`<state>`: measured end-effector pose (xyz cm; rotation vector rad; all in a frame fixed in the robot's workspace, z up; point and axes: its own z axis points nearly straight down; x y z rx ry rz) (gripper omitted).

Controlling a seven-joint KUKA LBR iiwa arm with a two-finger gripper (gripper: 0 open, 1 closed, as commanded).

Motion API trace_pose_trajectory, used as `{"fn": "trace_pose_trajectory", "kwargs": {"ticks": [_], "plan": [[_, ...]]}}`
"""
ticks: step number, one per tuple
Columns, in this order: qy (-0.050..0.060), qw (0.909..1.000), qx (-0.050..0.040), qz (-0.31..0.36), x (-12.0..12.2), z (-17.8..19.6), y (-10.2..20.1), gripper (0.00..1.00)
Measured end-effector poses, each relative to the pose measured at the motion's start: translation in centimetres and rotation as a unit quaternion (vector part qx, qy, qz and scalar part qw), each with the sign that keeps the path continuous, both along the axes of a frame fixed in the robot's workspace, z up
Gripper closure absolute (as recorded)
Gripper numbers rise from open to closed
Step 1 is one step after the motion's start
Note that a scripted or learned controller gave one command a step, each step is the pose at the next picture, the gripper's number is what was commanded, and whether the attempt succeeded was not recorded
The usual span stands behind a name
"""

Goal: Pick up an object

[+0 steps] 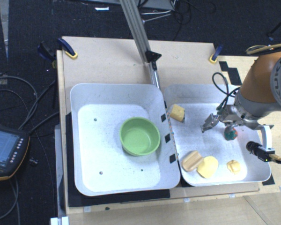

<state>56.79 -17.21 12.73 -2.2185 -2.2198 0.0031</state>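
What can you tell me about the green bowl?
The green bowl is round, light green and looks like smooth plastic. It stands upright, open side up, with nothing inside. It sits in the left bin, a bit right of the bin's middle, resting on the bin's floor. Nothing else touches it. The gripper is away from it, over the right bin.

One fixed camera looks down at a slant on the tabletop point(107, 62), both bins whole, arm point(267, 86) at 3 o'clock.
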Motion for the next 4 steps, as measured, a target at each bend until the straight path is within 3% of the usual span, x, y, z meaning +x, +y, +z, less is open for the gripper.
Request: {"fn": "trace_pose_trajectory", "kwargs": {"ticks": [1, 4], "plan": [[-0.002, 1.0000, -0.0005, 0.000, 0.1, 1.2, -0.1, 1.00], [-0.004, 1.0000, -0.0009, 0.000, -0.5, 14.6, -0.1, 1.00]]}}
